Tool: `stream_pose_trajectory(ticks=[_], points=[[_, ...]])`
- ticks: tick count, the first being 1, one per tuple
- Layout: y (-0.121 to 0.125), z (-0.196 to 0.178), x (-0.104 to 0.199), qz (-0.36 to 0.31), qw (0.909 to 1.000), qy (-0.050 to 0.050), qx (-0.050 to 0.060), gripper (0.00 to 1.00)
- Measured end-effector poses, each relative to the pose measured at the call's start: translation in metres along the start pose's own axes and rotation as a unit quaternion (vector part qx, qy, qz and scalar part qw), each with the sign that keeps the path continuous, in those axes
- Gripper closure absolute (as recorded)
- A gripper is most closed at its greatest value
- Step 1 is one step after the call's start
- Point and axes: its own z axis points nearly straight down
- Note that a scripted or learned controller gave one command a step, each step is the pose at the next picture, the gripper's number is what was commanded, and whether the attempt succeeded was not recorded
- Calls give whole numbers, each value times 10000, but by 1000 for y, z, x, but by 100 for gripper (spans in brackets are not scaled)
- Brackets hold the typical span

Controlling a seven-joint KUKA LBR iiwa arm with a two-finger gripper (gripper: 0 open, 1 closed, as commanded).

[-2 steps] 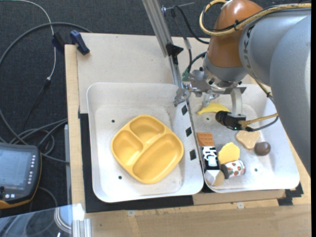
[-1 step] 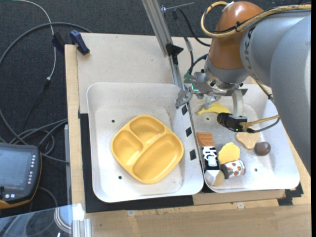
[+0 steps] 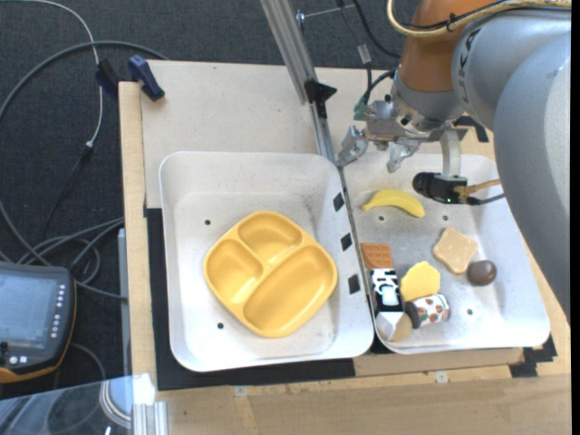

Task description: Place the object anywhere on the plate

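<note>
- Currently the gripper hangs spread and holding nothing above the right bin.
- Probably targets the banana; straddle its middle, then carry it to the yellow plate.

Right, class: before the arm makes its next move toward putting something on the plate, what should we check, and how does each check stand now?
1. Plate lies flat in the left bin: ok.
2. Plate's compartments are free to receive something: ok.
3. Gripper has something between its fingers: not ok, it holds nothing.
4. Gripper is open, ready to grasp: ok.
5. Banana lies apart from its neighbours in the right bin, just below the gripper: ok.
6. Gripper is centred over the banana: cannot tell from this slanted view.
</note>
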Motion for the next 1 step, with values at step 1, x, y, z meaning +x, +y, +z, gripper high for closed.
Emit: stream_pose_trajectory(ticks=[1], points=[[0,-12,2,-24,10000,1,-5,100]])
